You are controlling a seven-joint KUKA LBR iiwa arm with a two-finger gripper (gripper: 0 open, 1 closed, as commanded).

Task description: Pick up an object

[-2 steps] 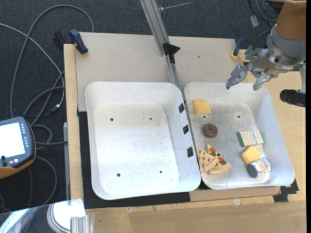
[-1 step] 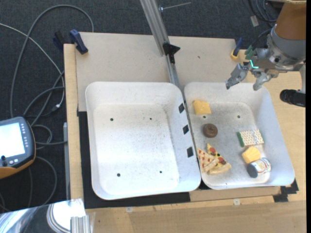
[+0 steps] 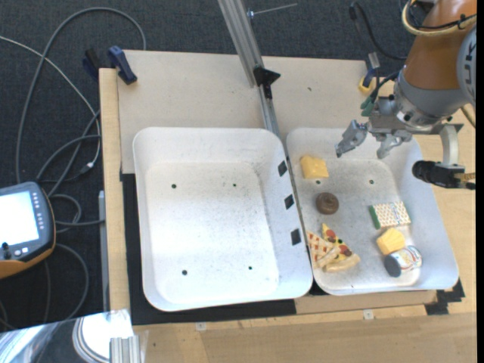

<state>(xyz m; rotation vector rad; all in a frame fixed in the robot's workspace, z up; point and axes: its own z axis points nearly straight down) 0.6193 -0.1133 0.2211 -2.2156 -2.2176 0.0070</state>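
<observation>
Risk is a miss — gripper hangs spread and bare above the right bin's far end, beside the yellow block rather than over it. That bin also holds a brown disc, pizza slice, checkered pack and cup

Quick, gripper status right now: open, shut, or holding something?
Gripper: open, fingers spread, holding nothing, above the far end of the right bin.
</observation>
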